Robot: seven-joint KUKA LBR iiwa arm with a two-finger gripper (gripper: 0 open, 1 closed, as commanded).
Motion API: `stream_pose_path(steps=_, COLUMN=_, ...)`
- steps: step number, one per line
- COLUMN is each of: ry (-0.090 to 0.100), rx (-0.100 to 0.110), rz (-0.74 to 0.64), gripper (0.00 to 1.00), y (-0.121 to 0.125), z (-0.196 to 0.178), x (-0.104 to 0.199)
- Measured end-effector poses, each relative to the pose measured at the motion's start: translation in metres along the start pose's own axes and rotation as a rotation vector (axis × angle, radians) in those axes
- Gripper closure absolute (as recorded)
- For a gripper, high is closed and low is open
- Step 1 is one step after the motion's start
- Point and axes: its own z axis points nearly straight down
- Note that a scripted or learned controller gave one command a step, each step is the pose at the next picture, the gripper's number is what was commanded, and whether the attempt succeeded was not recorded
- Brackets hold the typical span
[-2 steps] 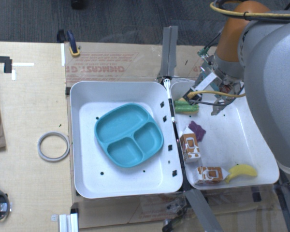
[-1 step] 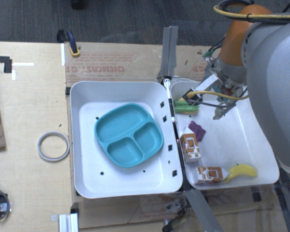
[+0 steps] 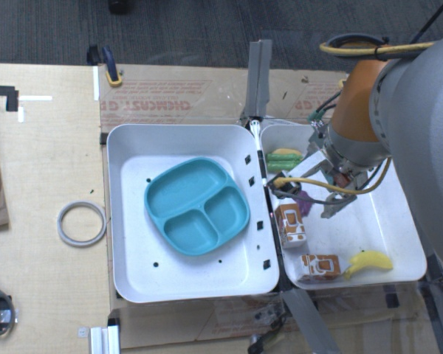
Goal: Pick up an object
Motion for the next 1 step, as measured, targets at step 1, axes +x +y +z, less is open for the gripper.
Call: stream_pose_path(steps=1, ry=-0.001, rx=0.002, rz=-0.320, gripper=0.00, y=0.0670, z=0.0749, x=-0.0395)
